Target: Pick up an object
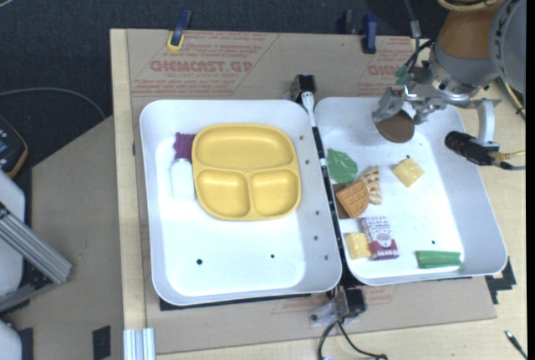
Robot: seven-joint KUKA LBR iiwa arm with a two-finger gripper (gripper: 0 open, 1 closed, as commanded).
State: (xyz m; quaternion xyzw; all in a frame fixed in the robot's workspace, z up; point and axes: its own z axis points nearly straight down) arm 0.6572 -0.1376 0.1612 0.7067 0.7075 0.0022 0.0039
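**Gripper sits over a brown disc at the back of the right bin**

From where I stand, the gripper (405, 106) is low over the far end of the right bin (468, 208), and a round brown object (395, 129) pokes out just beneath it. The metal fingers (386, 105) look splayed a little to either side of the brown thing's top edge, but the wrist hides the contact. I cannot tell whether they are pinching it, merely touching it, or standing just above it.

The brown object looks like a small, flat, rounded piece, probably a toy food item: light, fairly stiff, with a smooth surface that might slip. I would take it across its width, at the middle, so it cannot swivel out. It lies near the bin's back wall, which leaves little room on that side.

The rest of the bin's contents lie well apart from it, toward the front: a green leaf-shaped piece (341, 164), a waffle-like piece (354, 198), a pale yellow block (408, 172), a small red-and-white packet (381, 236) and a green stick (437, 259).

In the left bin (242, 266) a yellow divided tray (246, 169) lies beside a white bottle (181, 179) and a purple item (184, 143).
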